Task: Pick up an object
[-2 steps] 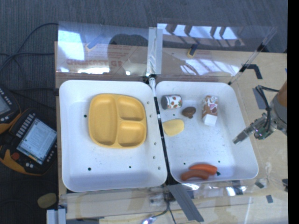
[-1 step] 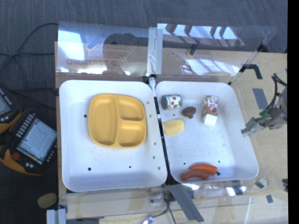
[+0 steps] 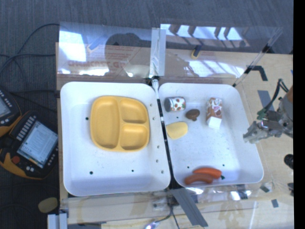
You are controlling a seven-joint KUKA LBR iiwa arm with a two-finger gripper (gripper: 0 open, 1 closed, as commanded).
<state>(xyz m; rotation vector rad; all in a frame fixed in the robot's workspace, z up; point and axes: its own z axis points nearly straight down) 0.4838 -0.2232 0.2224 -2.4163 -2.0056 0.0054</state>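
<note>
The gripper (image 3: 257,132) is hanging at the right rim of the right-hand bin (image 3: 238,151), just outside or over its wall, and nothing is sitting between its fingers. Whether they are spread or pressed together I cannot tell; at this slant they are reading as one pale grey cluster.

No object is being contacted, so the step in hand looks like the approach: choosing a target and getting above it. Nearest the gripper, a small carton (image 3: 214,112) with red and white print is lying near the bin's back right. Just beside it, toward the middle, a small brown lump (image 3: 192,114) is resting, and past that a short printed can (image 3: 175,104) is lying on its side close to the divider. A flat yellow piece (image 3: 177,130) is sitting below those two. At the front wall an orange carrot-like toy (image 3: 207,172) is lying against a reddish sausage-like one (image 3: 198,179), the two touching.

The carton seems the best pick: it is closest, boxy, and standing apart from its neighbours. The arm should be travelling left and back, then dropping straight down with the fingers straddling the carton's narrow side. The front pair risks a double grab, and the yellow piece looks too flat to pinch.

In the left-hand bin (image 3: 76,171) a yellow divided tray (image 3: 120,123) is lying, well apart from all this.
</note>
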